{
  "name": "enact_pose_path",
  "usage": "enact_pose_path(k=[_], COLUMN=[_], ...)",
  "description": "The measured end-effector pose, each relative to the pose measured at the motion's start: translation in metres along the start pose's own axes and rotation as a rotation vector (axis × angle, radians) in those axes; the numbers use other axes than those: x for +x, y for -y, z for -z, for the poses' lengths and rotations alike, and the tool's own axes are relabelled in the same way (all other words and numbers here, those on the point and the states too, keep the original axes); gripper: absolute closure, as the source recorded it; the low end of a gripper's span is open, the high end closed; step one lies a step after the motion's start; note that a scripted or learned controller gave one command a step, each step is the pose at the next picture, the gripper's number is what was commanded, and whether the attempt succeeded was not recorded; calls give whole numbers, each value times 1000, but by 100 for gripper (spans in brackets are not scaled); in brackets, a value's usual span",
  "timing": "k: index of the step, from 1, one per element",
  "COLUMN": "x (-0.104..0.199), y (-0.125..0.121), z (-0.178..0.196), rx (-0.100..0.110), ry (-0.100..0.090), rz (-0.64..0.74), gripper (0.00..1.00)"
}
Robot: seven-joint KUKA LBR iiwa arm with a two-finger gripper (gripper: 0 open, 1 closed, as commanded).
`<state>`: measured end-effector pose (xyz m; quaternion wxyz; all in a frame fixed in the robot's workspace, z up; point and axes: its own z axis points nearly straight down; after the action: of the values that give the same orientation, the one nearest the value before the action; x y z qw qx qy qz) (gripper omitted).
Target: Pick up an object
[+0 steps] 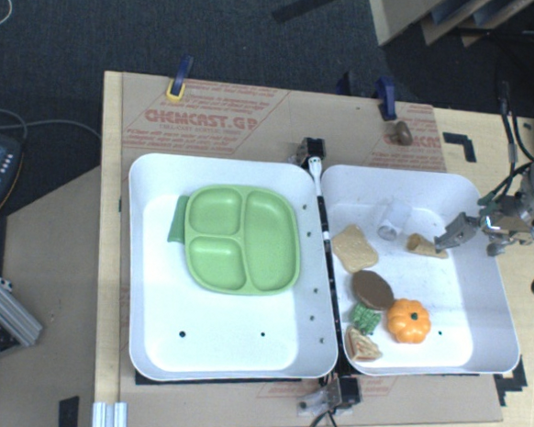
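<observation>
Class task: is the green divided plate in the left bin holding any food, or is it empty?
Empty. All three compartments of the green plate show bare green.

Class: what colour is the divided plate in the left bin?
Light green; the divided plate shows clearly in the camera view.

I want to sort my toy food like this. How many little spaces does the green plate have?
3. The green plate lies in the left bin: one small space at its upper left, one small space at its lower left, one long space down its right side.
</observation>
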<state>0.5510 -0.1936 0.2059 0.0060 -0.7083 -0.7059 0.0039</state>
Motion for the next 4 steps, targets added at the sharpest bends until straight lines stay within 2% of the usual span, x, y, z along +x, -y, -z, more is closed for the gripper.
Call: enact_pose_path(k=[1, 2, 4], x=[0, 4, 3], y=[-3, -3, 2], z=[8, -35, -124], rx=[-15, -8, -9], ry=[3, 1, 1], rz=[3, 4, 4], gripper=[0, 0, 0])
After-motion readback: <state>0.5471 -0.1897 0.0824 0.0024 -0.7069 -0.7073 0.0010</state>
